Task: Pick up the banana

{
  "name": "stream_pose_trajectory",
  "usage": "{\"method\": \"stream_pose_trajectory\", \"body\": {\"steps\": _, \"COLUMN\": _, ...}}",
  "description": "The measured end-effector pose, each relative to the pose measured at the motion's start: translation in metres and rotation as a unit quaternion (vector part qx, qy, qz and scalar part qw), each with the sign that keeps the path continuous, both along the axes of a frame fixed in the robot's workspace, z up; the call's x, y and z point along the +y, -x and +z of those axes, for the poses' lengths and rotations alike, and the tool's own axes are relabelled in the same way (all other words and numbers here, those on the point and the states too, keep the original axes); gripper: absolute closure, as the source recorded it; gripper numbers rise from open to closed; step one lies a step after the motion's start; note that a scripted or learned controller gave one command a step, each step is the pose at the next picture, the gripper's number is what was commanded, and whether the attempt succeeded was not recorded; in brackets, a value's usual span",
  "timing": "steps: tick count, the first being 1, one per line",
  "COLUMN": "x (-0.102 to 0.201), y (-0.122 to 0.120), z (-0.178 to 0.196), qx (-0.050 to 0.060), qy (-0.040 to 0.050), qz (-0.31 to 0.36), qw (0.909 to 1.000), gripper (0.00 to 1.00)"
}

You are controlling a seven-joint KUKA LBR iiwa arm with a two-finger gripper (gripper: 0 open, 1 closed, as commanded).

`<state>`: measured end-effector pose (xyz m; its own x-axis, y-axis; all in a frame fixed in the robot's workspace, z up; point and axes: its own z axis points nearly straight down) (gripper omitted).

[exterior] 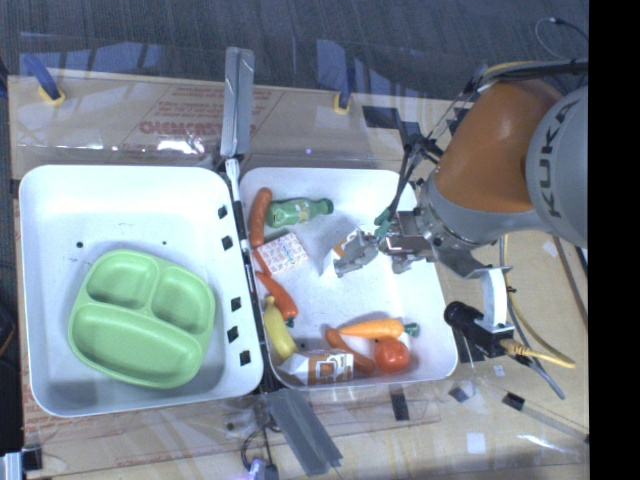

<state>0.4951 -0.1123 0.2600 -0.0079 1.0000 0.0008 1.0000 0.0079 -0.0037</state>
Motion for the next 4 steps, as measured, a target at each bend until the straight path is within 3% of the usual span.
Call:
{"method": "stream_pose_trajectory", "body": {"steps": 1, "x": 0.087, "y": 0.013, "z": -0.07, "qx": 0.001, "qy": 0.0006, "qz": -0.12, "qw": 0.9928, "gripper": 0.0}}
{"method": "stream_pose_trajectory", "body": {"steps": 2, "x": 0.018, "y": 0.02, "z": -0.109, "qx": 0.001, "qy": 0.0002, "qz": -0.1, "qw": 0.995, "gripper": 0.0}}
{"method": "stream_pose_trajectory", "body": {"steps": 3, "x": 0.103, "y": 0.019, "z": -0.069, "qx": 0.0, "qy": 0.0005, "qz": -0.153, "qw": 0.9882, "gripper": 0.0}}
{"method": "stream_pose_trajectory", "body": {"steps": 4, "x": 0.019, "y": 0.02, "z": -0.106, "qx": 0.002, "qy": 0.0007, "qz": -0.168, "qw": 0.9857, "gripper": 0.0}}
